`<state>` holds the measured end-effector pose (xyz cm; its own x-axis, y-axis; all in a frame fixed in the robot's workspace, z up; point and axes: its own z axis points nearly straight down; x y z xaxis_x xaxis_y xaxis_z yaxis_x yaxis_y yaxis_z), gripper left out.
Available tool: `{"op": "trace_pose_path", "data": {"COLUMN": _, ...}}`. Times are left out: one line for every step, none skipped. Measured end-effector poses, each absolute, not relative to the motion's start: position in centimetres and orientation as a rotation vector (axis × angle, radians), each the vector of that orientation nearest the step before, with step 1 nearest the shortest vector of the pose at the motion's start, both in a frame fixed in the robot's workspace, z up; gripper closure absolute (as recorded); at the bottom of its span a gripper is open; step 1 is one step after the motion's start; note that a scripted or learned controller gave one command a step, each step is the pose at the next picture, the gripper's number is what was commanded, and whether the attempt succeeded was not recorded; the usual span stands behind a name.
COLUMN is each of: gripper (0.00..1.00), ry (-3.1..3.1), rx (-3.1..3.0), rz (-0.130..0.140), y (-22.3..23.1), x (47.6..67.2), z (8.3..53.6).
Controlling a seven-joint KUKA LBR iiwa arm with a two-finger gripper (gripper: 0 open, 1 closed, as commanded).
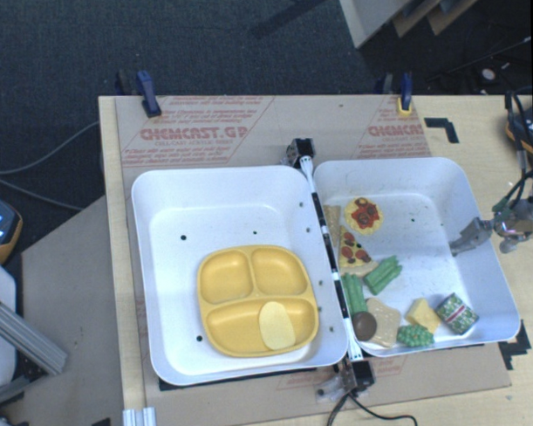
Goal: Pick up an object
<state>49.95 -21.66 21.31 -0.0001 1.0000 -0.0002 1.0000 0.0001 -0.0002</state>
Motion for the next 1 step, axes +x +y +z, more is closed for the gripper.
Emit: {"op": "trace_pose_path", "data": {"gripper": 0.00, "ry": -2.225, "rx": -2.213, "rz": -0.009, "y": -21.32, "x": 56.67, "z": 7.91}}
